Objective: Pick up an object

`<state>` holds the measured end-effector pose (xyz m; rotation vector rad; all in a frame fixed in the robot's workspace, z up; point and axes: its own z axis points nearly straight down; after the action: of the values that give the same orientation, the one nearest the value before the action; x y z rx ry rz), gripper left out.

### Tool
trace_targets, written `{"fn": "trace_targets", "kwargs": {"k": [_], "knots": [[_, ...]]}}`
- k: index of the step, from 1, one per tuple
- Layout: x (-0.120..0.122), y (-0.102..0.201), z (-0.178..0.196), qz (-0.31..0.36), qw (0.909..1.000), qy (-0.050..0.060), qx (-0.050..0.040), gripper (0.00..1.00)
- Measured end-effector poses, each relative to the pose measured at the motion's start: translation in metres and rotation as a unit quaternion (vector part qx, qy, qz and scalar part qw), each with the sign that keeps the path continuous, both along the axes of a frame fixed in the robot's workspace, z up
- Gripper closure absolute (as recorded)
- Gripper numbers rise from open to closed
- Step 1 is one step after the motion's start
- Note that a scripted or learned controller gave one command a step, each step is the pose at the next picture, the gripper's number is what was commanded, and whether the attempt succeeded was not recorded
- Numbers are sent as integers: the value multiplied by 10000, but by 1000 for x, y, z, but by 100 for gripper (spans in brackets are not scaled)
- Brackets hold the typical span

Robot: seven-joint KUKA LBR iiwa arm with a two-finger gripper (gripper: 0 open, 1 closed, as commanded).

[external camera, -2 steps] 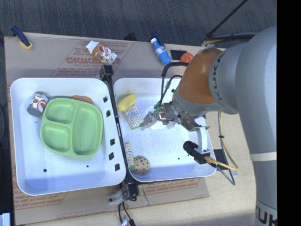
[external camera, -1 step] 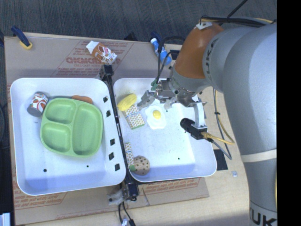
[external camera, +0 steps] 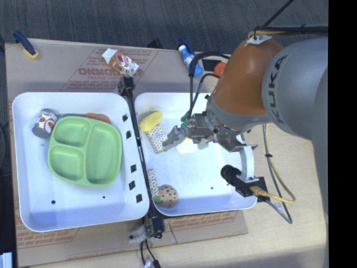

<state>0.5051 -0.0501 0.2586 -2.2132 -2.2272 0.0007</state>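
Note:
In the right bin [external camera: 195,186], a yellow lemon-shaped object [external camera: 150,120] lies at the upper left. Just below it is a patterned white packet [external camera: 157,138]. My gripper [external camera: 175,138] hangs low over the bin, right beside the packet's right edge, and a small pale yellow bit [external camera: 187,142] shows under the wrist. A speckled brown ball [external camera: 166,195] rests near the bin's front left corner, with a small patterned piece [external camera: 152,175] next to it.
The left bin [external camera: 33,205] holds a green divided plate [external camera: 85,148], a small can [external camera: 44,121] and an orange-red item [external camera: 99,116] behind the plate. A snack wrapper [external camera: 120,63] and a blue clamp [external camera: 189,57] lie beyond the bins. The arm's bulk covers the right bin's right side.

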Motion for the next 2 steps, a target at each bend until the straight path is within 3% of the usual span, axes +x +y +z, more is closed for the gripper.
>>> {"fn": "trace_targets", "kwargs": {"k": [1, 2], "knots": [[-24, 30, -66, 2, 10000, 17, -4, 0], [44, -23, 13, -13, 10000, -13, -12, 0]]}}
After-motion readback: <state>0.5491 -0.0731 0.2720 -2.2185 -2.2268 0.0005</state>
